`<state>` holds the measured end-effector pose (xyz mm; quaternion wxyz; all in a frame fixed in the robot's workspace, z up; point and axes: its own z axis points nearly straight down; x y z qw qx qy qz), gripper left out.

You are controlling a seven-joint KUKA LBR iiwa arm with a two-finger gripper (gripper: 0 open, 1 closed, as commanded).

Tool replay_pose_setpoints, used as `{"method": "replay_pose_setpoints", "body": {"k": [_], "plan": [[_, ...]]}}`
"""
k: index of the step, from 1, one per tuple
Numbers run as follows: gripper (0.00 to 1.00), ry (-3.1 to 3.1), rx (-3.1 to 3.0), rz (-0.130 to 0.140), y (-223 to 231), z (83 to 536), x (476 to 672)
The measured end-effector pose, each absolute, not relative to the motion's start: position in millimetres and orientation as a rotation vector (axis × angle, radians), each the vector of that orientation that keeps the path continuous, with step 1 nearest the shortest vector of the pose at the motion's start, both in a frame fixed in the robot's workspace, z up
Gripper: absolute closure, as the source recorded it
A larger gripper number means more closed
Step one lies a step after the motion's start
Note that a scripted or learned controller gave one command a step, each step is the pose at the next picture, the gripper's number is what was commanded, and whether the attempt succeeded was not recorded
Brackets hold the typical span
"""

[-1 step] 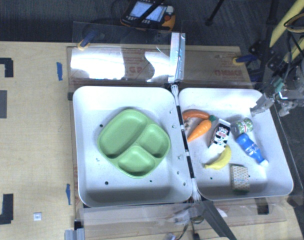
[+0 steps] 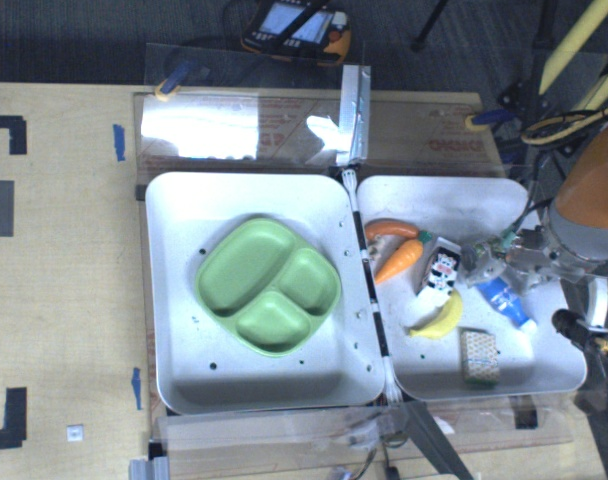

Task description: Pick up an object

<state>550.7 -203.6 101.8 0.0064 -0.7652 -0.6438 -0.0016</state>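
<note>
The right bin [image 2: 544, 368] holds the candidate objects: a carrot [image 2: 399, 259], a red sausage-shaped item [image 2: 389, 230] just behind it, a black-and-white box [image 2: 441, 269], a banana [image 2: 439, 318], a blue item [image 2: 507, 301] and a patterned block [image 2: 480, 355]. The left bin [image 2: 169, 298] holds a green divided plate [image 2: 269, 284].

The arm [image 2: 584, 208] enters from the right. The claw [image 2: 496, 251] sits low over the right bin, near the blue item and beside the box. Whether it is wide, narrow or holding anything cannot be told; the wrist hardware hides that area.

Probable faults from this position:

1. Crowding. The box, banana and blue item lie close together (the banana appears to touch the box), so a descent on one may push a neighbour or close on two at once.
2. Slip. The banana and carrot are rounded and tapered, and may squirt out under closing pressure.
3. Flat items. The blue item lies low on the bin floor, leaving little to close around.

Clearance: the front right corner of the right bin is the most open floor. The central divider between the bins limits travel near the carrot. The patterned block stands apart from the rest, offering the cleanest approach.
</note>
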Motion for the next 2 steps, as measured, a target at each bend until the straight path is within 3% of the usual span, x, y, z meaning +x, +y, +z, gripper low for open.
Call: {"method": "replay_pose_setpoints", "body": {"k": [1,2], "plan": [[1.0,-2.017,-2.403,-0.003,-206.6,112.8,551.4],[1.0,-2.047,-2.383,0.0,-146.5,187.2,592.0]]}}
